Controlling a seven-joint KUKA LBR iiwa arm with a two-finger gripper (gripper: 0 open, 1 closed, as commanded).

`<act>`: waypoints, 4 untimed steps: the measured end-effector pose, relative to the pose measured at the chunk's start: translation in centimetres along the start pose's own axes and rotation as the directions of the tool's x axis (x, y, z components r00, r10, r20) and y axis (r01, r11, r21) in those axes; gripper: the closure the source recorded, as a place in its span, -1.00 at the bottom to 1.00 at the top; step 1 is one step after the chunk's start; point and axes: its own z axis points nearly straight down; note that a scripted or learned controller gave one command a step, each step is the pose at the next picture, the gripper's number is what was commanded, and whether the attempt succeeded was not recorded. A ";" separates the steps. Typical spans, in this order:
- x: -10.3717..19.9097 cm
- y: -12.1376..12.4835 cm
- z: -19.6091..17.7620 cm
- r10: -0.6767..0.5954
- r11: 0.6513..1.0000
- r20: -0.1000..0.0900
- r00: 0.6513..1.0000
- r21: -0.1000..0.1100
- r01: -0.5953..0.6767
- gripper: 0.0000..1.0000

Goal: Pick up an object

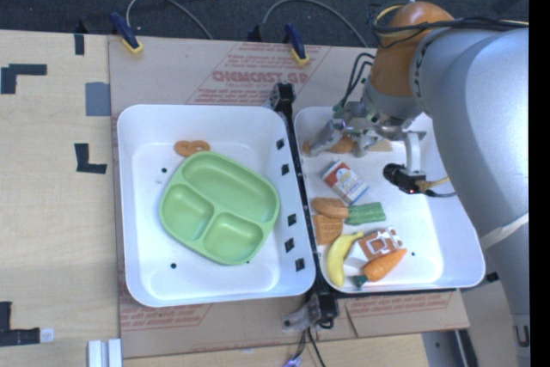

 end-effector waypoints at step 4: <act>0.7 -3.7 0.1 0.001 1.000 -0.003 1.000 -0.015 -0.001 -1.00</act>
